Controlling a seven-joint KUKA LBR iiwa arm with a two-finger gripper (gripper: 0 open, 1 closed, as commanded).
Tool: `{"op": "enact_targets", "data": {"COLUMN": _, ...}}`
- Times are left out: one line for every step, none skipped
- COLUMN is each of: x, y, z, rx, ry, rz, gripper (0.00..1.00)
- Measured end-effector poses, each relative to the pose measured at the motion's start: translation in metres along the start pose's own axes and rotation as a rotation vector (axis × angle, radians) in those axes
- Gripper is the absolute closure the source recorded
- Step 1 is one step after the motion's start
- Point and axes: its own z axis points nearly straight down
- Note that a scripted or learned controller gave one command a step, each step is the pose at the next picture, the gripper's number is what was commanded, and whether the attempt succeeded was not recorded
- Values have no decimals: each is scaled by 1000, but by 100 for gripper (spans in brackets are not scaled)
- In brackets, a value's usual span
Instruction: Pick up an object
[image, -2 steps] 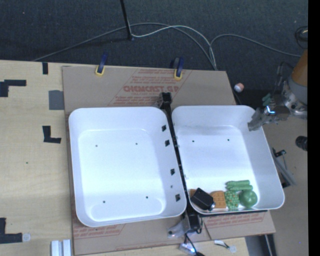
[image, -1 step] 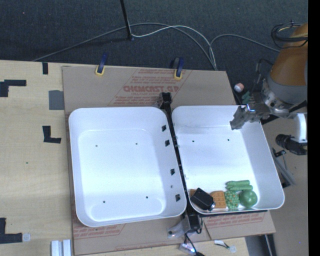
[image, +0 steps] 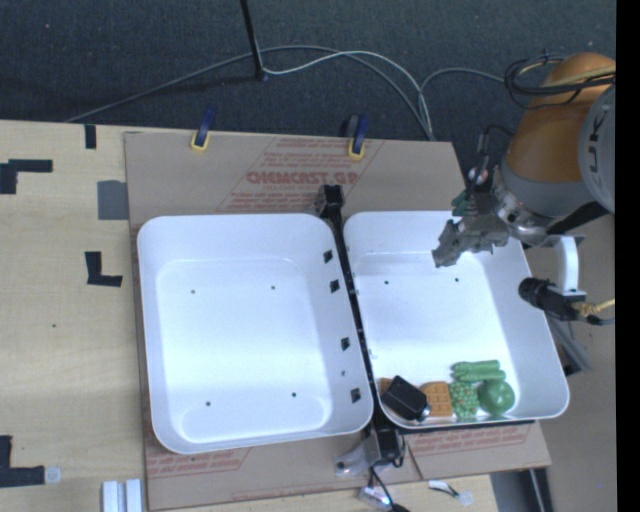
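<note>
Arm: grey KUKA arm with orange band (image: 560, 110) enters from the right, over the far right corner of the right bin.
Gripper: dark two-finger gripper (image: 447, 254) hangs above the far part of the right shallow white bin (image: 420, 300); nothing visible between the tips; whether they are spread or closed, cannot tell.
Objects: all clustered along the near edge of the right bin, well apart from the gripper.
Black item: small black rounded block (image: 406, 399) at the near left corner, tilted.
Orange item: flat orange-brown piece (image: 436, 398), just beside the black block.
Green items: green bumpy toy pieces (image: 478, 388), at the near right, touching one another.
Left bin: left shallow white bin (image: 240, 330) beside the right one, black clips along the shared rim.
Base: cardboard sheet (image: 290, 175) under both bins, clamped at its far edge.
</note>
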Motion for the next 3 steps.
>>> {"op": "enact_targets", "data": {"x": 58, "y": -1, "z": 10, "rx": 1, "ry": 0, "rz": -1, "gripper": 100}}
{"op": "enact_targets", "data": {"x": 104, "y": -13, "z": 8, "rx": 0, "ry": 0, "rz": -1, "gripper": 100}}
{"op": "enact_targets", "data": {"x": 153, "y": -15, "z": 1, "rx": 0, "ry": 0, "rz": -2, "gripper": 100}}
